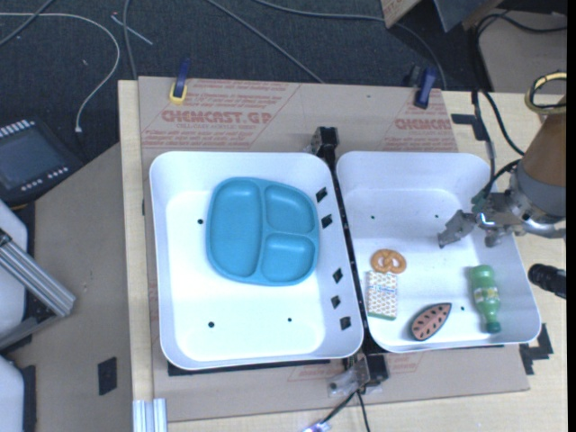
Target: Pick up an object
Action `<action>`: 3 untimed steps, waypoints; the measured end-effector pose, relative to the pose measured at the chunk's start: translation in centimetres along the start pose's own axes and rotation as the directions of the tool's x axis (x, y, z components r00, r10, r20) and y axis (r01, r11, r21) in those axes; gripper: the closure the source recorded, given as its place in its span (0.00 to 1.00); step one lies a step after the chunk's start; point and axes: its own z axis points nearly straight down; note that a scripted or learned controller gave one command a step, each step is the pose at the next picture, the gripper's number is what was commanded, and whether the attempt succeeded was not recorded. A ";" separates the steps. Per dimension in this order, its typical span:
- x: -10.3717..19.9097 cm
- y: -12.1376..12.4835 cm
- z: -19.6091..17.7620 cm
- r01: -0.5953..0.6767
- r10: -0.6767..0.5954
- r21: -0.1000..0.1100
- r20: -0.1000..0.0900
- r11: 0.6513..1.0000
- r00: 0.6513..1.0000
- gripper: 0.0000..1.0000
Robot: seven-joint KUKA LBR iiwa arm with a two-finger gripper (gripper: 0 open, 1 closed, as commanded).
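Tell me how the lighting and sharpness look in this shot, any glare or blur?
Camera view: even, soft light; the white bins look bright, near washed out, with faint shadows. The blue tray and green bottle are fairly sharp; the gripper looks slightly soft.

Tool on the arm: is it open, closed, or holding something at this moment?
Tool: it cannot be told; it hovers over the right bin, above the green bottle, with nothing seen in it.

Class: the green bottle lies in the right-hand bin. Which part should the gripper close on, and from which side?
Grip the green bottle across its wide middle, from straight above. It lies flat, lengthwise toward the bin's near rim, with bare floor on both long sides for the fingers.
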 end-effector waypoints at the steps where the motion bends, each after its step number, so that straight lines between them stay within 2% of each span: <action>1: 0.0 0.9 5.6 0.001 -0.001 0.001 0.000 1.000 1.000 0.00; 2: 0.1 0.9 6.6 0.000 0.000 -0.002 0.001 1.000 1.000 0.00; 3: 0.1 1.0 5.4 0.001 -0.001 -0.006 0.001 1.000 1.000 1.00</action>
